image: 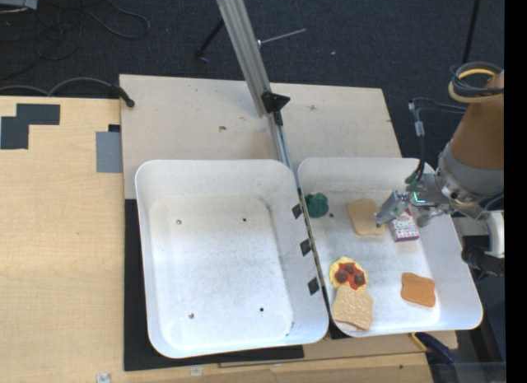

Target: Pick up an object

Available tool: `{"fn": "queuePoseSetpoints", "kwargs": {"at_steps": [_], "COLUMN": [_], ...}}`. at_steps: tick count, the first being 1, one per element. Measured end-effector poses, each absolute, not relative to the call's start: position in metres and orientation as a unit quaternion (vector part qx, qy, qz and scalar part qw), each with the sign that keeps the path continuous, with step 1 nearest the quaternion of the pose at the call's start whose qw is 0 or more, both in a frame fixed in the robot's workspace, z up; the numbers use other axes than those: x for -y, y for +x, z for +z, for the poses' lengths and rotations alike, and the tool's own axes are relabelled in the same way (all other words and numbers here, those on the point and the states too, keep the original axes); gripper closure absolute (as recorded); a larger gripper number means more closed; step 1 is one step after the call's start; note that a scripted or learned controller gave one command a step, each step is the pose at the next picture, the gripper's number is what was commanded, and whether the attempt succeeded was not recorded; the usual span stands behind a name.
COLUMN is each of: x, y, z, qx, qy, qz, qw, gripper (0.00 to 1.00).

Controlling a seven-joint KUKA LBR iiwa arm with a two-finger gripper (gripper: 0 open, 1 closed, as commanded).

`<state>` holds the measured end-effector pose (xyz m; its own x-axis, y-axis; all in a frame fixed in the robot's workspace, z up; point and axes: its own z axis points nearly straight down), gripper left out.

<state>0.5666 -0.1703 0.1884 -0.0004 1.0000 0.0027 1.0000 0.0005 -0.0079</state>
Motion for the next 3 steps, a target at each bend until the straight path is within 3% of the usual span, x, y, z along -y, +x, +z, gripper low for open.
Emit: {"fn": "queuePoseSetpoints", "kwargs": {"at_steps": [1,3], "x": [0.171,0.166], "y": [0.568,0.565], "z": [0.191,0.093], "qx": [0.707,0.707], "qy": [-0.707,-0.707], "qz": [0.0006,0.002], "qw": [0.002,0.004], "gripper": [0.0,0.0]}}
